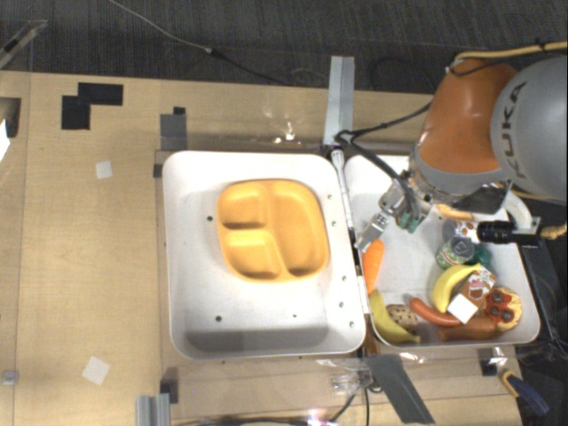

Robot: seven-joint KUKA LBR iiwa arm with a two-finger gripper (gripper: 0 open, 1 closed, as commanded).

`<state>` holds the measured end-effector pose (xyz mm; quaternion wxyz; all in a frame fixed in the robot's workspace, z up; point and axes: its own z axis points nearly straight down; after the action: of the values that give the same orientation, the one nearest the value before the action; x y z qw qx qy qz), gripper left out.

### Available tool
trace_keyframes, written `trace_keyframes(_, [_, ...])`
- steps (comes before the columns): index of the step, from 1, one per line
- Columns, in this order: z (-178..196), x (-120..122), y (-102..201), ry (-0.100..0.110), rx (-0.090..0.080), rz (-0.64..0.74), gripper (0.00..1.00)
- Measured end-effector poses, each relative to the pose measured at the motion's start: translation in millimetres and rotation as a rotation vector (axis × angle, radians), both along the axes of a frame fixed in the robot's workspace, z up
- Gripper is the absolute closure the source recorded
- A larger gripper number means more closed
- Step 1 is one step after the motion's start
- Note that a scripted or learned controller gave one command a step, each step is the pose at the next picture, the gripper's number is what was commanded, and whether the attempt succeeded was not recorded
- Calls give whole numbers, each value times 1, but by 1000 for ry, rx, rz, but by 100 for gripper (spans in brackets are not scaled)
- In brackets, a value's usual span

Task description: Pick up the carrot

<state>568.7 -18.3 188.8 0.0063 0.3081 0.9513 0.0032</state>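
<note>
The orange carrot [374, 264] lies in the right bin [399, 256], close against its left wall, with its length running toward the front of the bench. My gripper [393, 222] hangs just behind and slightly right of the carrot's upper end. It stands open, with one silver finger [376, 226] angled down toward the carrot's tip. Nothing sits between the fingers. The arm's orange band [461, 118] rises behind the gripper and hides the bin's back right corner.
A yellow divided plate [269, 229] rests in the left bin [191, 264]. In the right bin's front lie a spotted banana [390, 319], a red sausage [435, 312], a yellow banana [453, 282], a green can [457, 251] and a brown toy [495, 309].
</note>
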Motion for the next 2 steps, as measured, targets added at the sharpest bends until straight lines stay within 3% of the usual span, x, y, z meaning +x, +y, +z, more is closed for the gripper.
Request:
trace_keyframes(1, [-3, -30, -38, 7, -4, 34, 0])
trace_keyframes(2, [-3, 1, 5, 5, -2, 110, 0])
